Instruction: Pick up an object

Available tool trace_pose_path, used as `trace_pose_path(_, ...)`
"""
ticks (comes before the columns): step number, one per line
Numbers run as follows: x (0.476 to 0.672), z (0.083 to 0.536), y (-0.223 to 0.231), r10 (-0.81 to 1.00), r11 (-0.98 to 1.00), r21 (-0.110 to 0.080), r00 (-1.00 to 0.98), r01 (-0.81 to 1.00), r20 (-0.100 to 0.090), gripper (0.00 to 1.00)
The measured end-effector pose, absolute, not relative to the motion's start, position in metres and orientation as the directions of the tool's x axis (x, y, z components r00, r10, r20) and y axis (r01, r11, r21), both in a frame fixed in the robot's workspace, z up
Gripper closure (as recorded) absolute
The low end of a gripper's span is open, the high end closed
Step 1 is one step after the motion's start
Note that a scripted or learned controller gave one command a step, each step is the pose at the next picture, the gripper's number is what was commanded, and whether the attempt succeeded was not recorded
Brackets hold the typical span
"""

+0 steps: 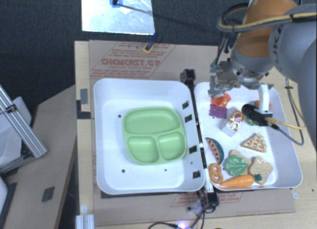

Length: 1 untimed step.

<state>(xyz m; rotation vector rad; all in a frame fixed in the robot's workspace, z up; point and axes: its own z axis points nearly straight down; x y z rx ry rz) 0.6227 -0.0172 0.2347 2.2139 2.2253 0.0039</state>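
My gripper (218, 92) hangs low over the far left part of the right bin (292, 166). Right beneath its tip lies a small red-orange toy (225, 99), touching or nearly touching it. A purple toy (218, 111) sits just in front of that. Nearer the camera lie a small white carton (233, 121), a pizza slice (255, 143), a watermelon slice (215, 150), a pretzel (215, 172), a green leafy piece (237, 163), a toast piece (261, 167) and a carrot (237, 181).
The left bin (106, 124) holds a green divided plate (154, 135). A black divider (194, 124) with clips runs between the bins. The arm's grey and orange body (267, 20) looms over the right bin's far side. A metal frame (17, 129) stands at the left.
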Motion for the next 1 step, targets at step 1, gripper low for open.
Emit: trace_pose_path(1,0.6270,0.2329,-0.0197,1.000,0.005,0.003,-0.005,1.000,-0.001,1.00)
